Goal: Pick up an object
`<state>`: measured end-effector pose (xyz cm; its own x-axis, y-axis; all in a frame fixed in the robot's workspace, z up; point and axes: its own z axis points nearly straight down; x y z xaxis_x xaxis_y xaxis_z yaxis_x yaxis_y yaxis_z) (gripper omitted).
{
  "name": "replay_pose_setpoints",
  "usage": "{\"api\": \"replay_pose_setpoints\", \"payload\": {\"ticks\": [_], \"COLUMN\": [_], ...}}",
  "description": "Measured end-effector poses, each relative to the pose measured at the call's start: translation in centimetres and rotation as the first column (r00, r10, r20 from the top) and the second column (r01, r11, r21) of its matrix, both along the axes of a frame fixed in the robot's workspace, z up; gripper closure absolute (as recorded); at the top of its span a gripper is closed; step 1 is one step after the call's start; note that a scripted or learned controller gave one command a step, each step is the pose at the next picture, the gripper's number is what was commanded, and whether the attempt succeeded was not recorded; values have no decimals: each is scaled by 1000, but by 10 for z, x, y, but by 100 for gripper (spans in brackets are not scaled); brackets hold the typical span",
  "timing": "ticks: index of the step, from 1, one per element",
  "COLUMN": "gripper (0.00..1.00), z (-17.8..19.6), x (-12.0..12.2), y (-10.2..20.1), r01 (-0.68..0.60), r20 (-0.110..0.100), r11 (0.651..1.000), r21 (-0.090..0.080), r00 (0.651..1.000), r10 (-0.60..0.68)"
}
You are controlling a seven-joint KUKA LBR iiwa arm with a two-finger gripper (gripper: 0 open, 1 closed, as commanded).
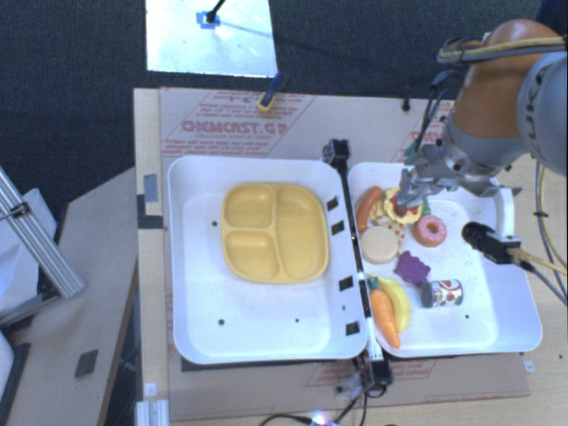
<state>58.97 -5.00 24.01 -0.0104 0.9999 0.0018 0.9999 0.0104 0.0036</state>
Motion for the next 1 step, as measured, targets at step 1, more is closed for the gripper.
{"api": "replay_pose_setpoints", "payload": {"ticks": [1], "gripper": [100], "z": [-23], "x": [10], "y": [45], "r01": [2], "r20": [-4], "r11": [1000], "r21": [0], "r00": [1000], "r10": [-2]}}
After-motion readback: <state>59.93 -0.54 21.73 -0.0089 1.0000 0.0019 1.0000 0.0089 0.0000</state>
